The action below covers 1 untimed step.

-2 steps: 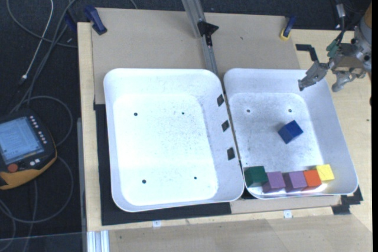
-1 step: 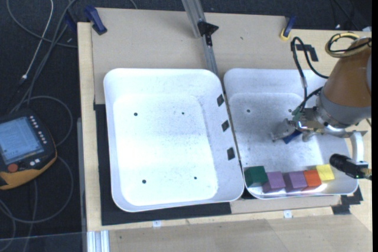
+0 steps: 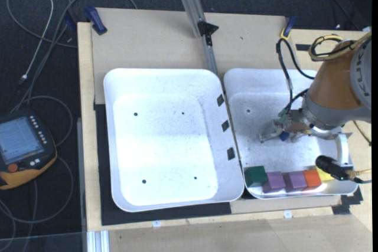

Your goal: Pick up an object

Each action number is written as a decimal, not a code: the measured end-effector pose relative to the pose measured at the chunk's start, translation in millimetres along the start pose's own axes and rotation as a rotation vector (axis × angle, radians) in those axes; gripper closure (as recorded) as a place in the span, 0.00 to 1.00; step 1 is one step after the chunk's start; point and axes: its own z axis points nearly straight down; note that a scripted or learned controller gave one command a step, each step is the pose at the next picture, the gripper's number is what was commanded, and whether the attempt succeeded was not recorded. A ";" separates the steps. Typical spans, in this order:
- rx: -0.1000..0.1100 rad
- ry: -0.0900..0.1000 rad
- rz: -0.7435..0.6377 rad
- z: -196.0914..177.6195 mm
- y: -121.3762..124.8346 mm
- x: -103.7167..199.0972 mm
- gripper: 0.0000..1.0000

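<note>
A: Where is the gripper (image 3: 273,136)?
B: Low over the right bin's (image 3: 254,82) floor. Open or closed, loaded or not, cannot be told.
A: And the blocks?
B: The green block (image 3: 255,174), purple block (image 3: 274,182) and orange block (image 3: 311,177) line its near wall.

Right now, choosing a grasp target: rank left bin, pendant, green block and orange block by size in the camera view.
1. left bin
2. pendant
3. green block and orange block: look alike, unranked.
</note>
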 end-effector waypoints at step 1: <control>-0.006 -0.001 -0.002 -0.6 21.4 34.3 0.00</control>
